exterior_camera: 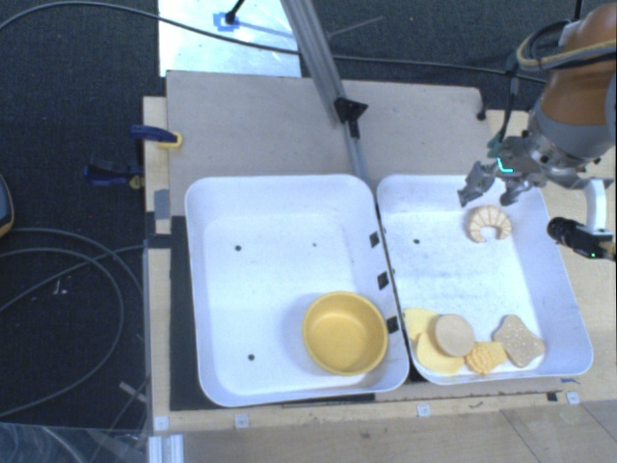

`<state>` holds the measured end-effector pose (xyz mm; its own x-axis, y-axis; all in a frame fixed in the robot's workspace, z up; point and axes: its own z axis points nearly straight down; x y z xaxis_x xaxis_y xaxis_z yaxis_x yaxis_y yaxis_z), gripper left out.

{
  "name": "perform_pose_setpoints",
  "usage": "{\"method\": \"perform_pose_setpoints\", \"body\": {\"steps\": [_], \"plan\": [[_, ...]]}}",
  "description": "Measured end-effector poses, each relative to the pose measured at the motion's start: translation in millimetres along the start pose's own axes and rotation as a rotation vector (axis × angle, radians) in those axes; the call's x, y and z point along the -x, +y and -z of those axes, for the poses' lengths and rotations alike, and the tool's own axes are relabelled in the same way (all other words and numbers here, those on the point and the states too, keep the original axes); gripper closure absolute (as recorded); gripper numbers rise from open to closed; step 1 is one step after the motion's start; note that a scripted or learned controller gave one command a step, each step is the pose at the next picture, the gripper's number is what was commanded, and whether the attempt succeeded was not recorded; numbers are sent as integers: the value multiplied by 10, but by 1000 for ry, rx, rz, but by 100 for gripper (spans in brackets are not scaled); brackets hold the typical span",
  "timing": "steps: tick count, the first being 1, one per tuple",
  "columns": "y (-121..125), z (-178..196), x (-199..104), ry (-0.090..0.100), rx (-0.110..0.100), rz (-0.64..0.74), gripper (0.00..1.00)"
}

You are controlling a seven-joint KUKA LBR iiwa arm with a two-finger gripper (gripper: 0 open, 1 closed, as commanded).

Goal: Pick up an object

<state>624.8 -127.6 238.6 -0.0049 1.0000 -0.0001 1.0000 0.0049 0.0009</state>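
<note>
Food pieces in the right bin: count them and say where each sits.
5, though stacking may hide more. A croissant lies at the far end below the tool. Along the near edge: yellow slice, round cracker, waffle piece, toast.

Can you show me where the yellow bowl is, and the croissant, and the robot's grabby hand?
yellow bowl (pixel 345 332), camera view, on its inner bottom.
croissant (pixel 490 224), camera view, on the middle of its curved back.
end effector (pixel 496 189), camera view, midway between its fingertips.
</note>
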Motion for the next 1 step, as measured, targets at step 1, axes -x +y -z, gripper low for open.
{"method": "perform_pose_setpoints", "body": {"steps": [1], "plan": [[3,6,0,0,1,0,0]]}}
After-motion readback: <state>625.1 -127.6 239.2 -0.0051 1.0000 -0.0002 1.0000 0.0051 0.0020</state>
